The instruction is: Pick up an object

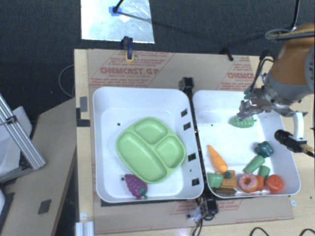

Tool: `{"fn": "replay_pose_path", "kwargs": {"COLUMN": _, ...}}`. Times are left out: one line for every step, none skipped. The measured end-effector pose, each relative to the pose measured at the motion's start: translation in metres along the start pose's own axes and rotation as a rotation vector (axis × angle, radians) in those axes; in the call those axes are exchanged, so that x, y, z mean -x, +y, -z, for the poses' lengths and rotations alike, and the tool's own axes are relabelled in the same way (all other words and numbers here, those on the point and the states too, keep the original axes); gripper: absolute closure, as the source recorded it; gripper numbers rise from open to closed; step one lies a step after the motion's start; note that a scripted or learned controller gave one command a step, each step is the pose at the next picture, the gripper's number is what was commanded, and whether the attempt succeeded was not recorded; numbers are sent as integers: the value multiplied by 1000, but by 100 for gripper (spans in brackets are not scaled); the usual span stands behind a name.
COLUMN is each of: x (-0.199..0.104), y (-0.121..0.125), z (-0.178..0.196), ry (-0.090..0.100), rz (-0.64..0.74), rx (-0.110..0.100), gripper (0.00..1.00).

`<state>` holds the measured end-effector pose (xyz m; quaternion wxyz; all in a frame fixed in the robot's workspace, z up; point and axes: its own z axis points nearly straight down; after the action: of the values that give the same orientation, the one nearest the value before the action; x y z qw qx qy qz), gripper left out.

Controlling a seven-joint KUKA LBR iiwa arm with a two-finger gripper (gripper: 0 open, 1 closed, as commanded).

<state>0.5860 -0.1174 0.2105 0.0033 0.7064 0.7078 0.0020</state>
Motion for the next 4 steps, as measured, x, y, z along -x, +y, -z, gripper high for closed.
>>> {"fn": "replay_pose_path", "kwargs": {"x": 0, "y": 1, "z": 15, "ry": 1, "rz": 3, "rx": -4, "gripper": 100}}
{"fn": "replay_pose_path", "kwargs": {"x": -49, "y": 18, "z": 10, "ry": 4, "rz": 5, "rx": -5, "gripper": 100}}
{"fn": "replay_pose_path", "kwargs": {"x": -104, "y": 15, "z": 6, "ry": 4, "rz": 8, "rx": -6, "gripper": 100}}
{"fn": "replay_pose_path", "kwargs": {"x": -151, "y": 33, "z": 13, "ry": 4, "rz": 6, "rx": -4, "gripper": 100}}
